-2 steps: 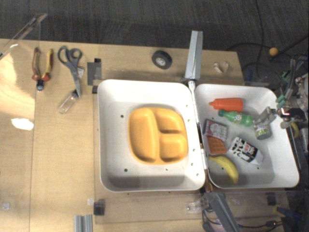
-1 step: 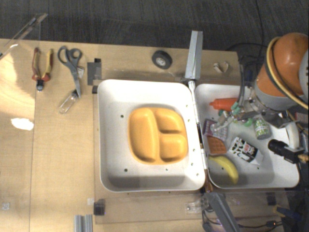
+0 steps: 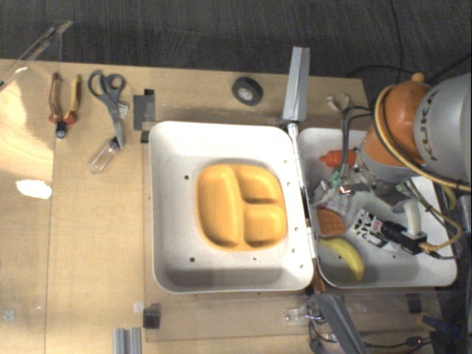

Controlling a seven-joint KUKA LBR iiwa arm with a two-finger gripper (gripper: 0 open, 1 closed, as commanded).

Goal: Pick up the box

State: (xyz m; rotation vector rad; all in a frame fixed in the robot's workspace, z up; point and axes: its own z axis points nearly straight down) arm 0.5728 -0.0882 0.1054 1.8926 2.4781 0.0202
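At the far left of the bench (image 3: 88, 234) lie pliers (image 3: 62, 103) and scissors (image 3: 110, 98), well apart from the work. The left bin (image 3: 169, 198) holds a yellow divided tray (image 3: 240, 203). In the right bin (image 3: 442, 275), close to its left wall, a brown packet (image 3: 332, 220) lies just on the far side of a banana (image 3: 346, 255). Just right of the packet, about mid-bin, sits what I take to be the box (image 3: 365, 223): small, white with black print, lying flat and skewed. It looks like light card, stiff along its edges, easily crushed on its broad faces, and smooth enough to slip. A gentle hold across its narrower sides, square to the edges, seems best. The arm (image 3: 413, 131) hangs over the bin's far right, wrist low above the clutter. Whether the jaws are released or clenched I cannot tell.
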